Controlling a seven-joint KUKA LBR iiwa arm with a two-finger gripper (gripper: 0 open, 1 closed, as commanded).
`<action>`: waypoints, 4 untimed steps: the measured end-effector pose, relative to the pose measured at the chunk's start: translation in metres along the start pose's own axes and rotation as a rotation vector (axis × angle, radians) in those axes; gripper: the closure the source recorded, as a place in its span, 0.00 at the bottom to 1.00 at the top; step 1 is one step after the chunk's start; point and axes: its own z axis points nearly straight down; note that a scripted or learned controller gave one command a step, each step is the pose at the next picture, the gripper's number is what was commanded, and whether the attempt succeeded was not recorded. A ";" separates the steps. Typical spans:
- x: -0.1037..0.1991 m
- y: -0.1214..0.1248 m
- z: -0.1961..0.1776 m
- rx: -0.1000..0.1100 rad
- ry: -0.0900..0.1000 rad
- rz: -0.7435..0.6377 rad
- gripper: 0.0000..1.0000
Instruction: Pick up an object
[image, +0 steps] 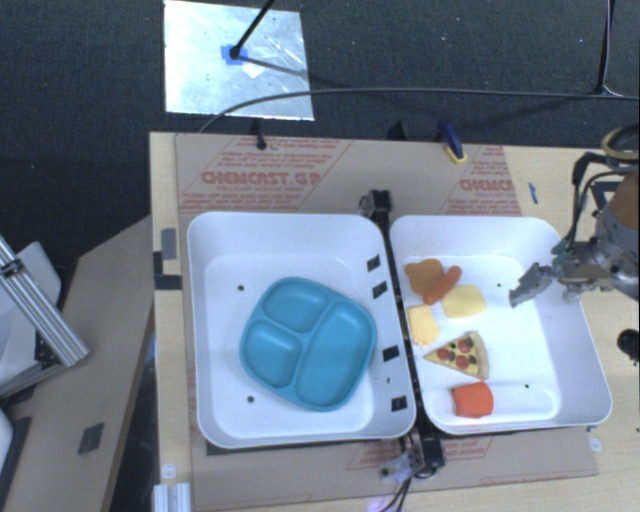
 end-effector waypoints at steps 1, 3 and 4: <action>0.000 0.002 -0.005 -0.010 -0.002 -0.003 0.00; 0.005 0.000 0.100 -0.007 -0.001 0.000 0.00; 0.004 0.004 0.144 -0.018 -0.003 0.000 0.00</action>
